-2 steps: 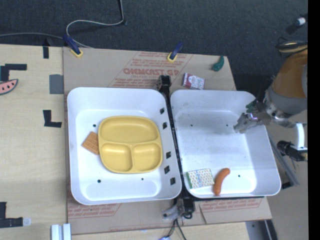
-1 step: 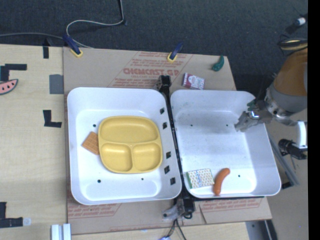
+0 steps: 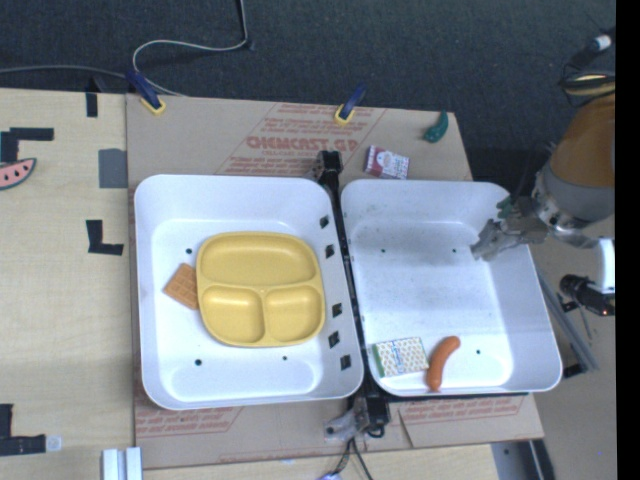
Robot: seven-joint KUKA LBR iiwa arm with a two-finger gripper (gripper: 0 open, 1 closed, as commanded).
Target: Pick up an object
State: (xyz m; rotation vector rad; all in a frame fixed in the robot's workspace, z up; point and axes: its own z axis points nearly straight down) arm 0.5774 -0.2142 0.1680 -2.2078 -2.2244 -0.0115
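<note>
An orange sausage-shaped toy (image 3: pixel 441 361) lies near the front of the right bin (image 3: pixel 420 208). Beside it on the left lies a small flat packet with a green pattern (image 3: pixel 398 355). In the left bin (image 3: pixel 160 268) rests a yellow divided plate (image 3: pixel 262 287), and a tan cracker-like piece (image 3: pixel 182 286) sticks out from under its left side. My gripper (image 3: pixel 492 241) hangs over the right bin's right rim, well behind the sausage and apart from it. Nothing shows between its fingers.
A small red-and-white packet (image 3: pixel 386 162) and a teal item (image 3: pixel 436 127) lie on the cardboard behind the bins. Yellow-blue clamps (image 3: pixel 349 107) hold the cardboard's back edge. Black clips (image 3: pixel 334 230) run along the seam between the bins.
</note>
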